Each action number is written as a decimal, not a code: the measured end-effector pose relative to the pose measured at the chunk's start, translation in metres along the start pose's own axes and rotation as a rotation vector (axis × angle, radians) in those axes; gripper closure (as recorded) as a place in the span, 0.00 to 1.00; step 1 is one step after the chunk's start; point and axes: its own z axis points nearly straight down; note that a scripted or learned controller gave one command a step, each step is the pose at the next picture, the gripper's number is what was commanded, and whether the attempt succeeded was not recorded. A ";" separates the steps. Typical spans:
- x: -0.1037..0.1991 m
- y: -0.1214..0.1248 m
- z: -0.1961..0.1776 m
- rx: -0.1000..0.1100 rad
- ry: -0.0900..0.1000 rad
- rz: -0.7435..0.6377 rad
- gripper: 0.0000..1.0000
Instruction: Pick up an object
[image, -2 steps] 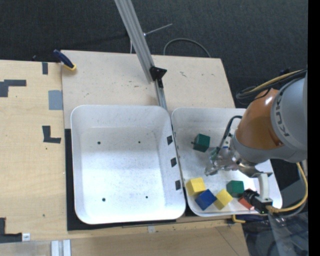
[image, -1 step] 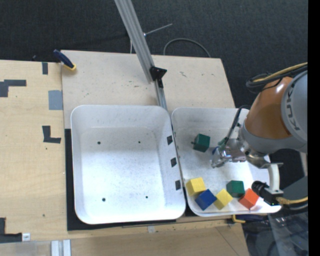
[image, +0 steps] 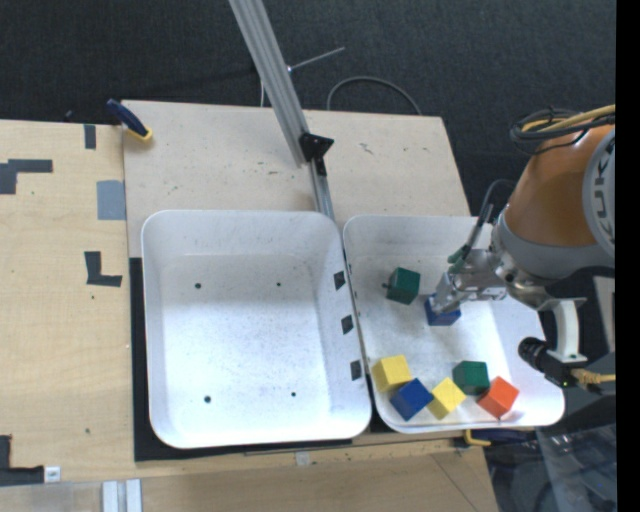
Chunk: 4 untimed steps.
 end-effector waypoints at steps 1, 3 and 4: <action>0.000 0.001 -0.035 0.002 0.000 0.001 1.00; 0.102 0.014 -0.029 0.006 0.001 -0.002 1.00; 0.156 0.020 -0.010 0.009 0.001 -0.004 1.00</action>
